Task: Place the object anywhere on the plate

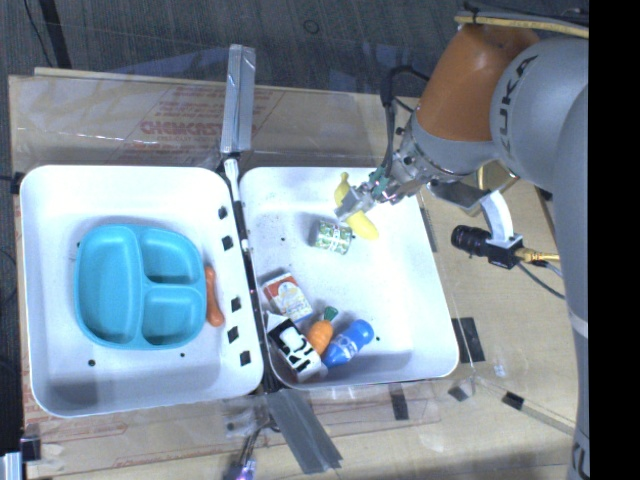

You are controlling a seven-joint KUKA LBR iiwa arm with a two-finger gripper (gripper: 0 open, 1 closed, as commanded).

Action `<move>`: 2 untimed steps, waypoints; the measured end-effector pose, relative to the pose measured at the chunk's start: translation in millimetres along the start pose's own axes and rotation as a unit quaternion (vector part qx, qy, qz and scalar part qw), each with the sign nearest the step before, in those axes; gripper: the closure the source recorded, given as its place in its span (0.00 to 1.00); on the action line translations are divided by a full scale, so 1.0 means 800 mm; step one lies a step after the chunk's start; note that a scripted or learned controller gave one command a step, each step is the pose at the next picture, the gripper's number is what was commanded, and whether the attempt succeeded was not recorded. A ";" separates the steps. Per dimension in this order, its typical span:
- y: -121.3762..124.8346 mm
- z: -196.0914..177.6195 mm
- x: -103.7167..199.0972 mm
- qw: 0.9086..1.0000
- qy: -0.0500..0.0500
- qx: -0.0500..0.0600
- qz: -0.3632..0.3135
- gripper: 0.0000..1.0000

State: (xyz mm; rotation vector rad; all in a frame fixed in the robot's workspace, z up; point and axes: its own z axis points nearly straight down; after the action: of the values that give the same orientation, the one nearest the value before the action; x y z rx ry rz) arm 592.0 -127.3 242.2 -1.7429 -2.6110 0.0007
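Banana (362, 224) is lying under the gripper (352, 202), grip unclear, awaiting lifting toward the blue plate (140, 286).

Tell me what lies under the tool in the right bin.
Under the tool a yellow banana-like toy pokes out on both sides; its middle is covered. Just left lies a small green-and-white packet on the right bin's floor. Whether the toy is gripped can't be seen.

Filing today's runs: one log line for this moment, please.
gripper over right bin, at banana | plate in left bin, bare
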 end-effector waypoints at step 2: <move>0.054 0.013 0.174 0.997 -0.001 0.000 -0.073 1.00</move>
State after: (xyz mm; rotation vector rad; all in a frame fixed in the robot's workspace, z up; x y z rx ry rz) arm 578.0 18.0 232.0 -1.5495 -2.7324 0.0019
